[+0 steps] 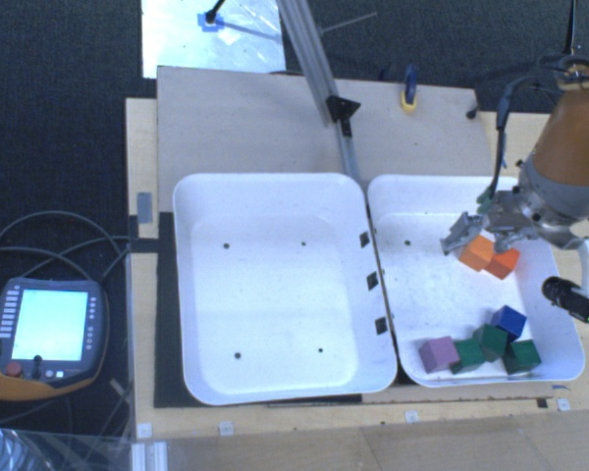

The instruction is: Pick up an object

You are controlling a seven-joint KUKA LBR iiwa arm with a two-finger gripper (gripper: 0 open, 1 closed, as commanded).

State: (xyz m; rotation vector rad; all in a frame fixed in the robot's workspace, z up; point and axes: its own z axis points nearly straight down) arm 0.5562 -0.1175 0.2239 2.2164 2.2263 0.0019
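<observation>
Bench top: pale board, dark carpet around it on the left and far sides.

Two shallow white bins side by side on the bench: left bin, right bin, rims touching along the middle.

Grey metal pole slants from the far edge down to a black bracket just beyond the bins' junction.

Blue-and-yellow clamp on the far bench edge.

Teach pendant, lit screen, on the floor at left, cable looped around it.

Shiny sheet at far left, blue tape on it.
</observation>
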